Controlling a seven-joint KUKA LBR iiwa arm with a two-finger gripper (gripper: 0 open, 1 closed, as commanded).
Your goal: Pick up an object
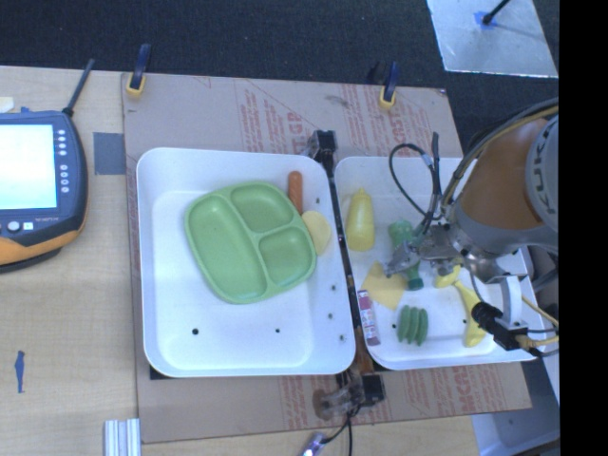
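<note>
The table (57, 312) lies under everything, with a brown cardboard sheet (237, 112) spread on it beneath two shallow white bins. The left bin (157, 255) sits well to the left of the end effector, and the right bin (375, 174) lies directly below it. The grey arm (503, 183), with its orange band, reaches in from the right and hangs over the right bin. A handheld pendant with a screen (33, 183) rests on the table far to the left.

The green divided plate (249, 240) lies tilted in the left bin, well left of the end effector. A yellow squeeze bottle (360, 219) lies in the right bin, near and up-left of the end effector. A flat yellow piece (383, 288) rests just below-left of it, and a green ridged object (411, 324) lies below that. A yellow banana-like object (470, 307) lies just to the lower right. An orange carrot-like stick (295, 191) sits beyond the plate's upper edge, and a pale yellow round piece (317, 230) touches the plate's right side.

The end effector (415, 259) is low over a small green object (402, 231) in the right bin; whether it is spread or pressed together cannot be told.
</note>
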